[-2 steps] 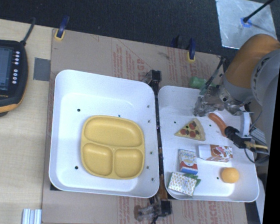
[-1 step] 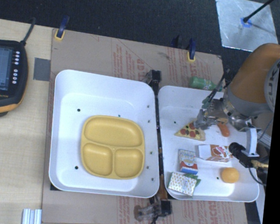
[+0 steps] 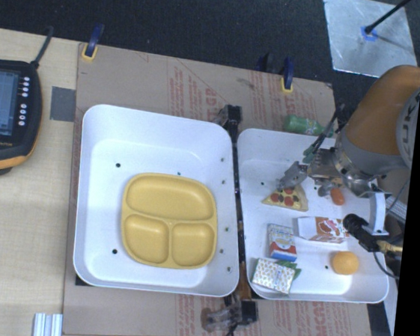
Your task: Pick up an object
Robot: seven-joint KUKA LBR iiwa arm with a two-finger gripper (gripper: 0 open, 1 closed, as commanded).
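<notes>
The pale wooden bench [image 3: 8, 223] carries a brown cardboard sheet [image 3: 167, 83], and on that sit two shallow white plastic bins side by side, their inner rims almost touching along the middle. The left bin [image 3: 95, 188] holds a yellow three-compartment plastic tray [image 3: 169, 220] set near its centre, with bare white floor open on all four sides, widest along the far wall. The right bin [image 3: 260, 154] is more crowded: its far left corner and left edge are open, while the things gather from the middle toward the near and right walls.

The grey arm with its orange band [image 3: 382, 115] reaches in over the right bin's far right corner. The tool [image 3: 295, 177] hangs just above a flat toy pizza slice [image 3: 286, 199]; whether its tips are spread or pressed together cannot be told.

Near the pizza slice lie a small white carton with red print [image 3: 322, 229], a red-and-blue box [image 3: 282, 242], a patterned packet [image 3: 274, 275] close to the near wall, and an orange ball [image 3: 344, 262] close to the right rim.
</notes>
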